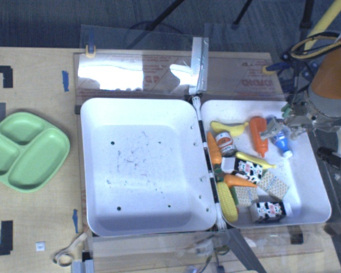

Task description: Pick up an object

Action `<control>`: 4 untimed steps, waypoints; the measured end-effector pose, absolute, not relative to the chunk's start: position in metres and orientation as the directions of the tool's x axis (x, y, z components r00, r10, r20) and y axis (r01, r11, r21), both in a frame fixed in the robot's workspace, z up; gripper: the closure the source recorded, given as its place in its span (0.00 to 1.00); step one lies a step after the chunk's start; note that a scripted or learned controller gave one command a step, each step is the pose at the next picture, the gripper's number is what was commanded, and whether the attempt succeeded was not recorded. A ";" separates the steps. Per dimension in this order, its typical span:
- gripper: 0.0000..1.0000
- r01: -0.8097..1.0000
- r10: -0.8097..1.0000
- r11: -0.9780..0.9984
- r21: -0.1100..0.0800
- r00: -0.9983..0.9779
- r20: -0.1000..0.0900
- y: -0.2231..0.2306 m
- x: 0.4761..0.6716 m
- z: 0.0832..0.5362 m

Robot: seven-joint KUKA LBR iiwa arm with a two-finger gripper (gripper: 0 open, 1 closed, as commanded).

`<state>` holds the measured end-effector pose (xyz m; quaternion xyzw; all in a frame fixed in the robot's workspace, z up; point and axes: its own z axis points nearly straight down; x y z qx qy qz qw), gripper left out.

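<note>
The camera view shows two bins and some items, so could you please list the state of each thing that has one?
Left bin: bare white floor showing.
Right bin: cluttered with items.
Gripper: low over the right bin's far side, by the orange carrot.
Orange carrot: lying flat.
Banana: lying flat.
Corn cob: lying along the bin's left wall.
Small can: tipped on its side.
Green divided plate: on the bench, upright.

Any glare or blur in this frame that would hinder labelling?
Camera view: strong glare on the clear panel behind the left bin; the gripper area is soft and cluttered; the toys in the right bin are small but distinguishable.
</note>
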<state>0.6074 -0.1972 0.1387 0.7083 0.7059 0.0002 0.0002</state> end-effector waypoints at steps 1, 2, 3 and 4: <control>0.00 0.997 0.997 0.073 0.007 -0.073 0.013 -0.208 0.627 0.089; 0.00 0.972 0.972 0.236 0.006 -0.236 -0.001 -0.166 0.570 0.087; 1.00 0.972 0.972 0.234 0.010 -0.234 -0.004 -0.167 0.571 0.098; 1.00 0.899 0.900 0.435 -0.054 -0.434 0.028 -0.133 0.644 0.180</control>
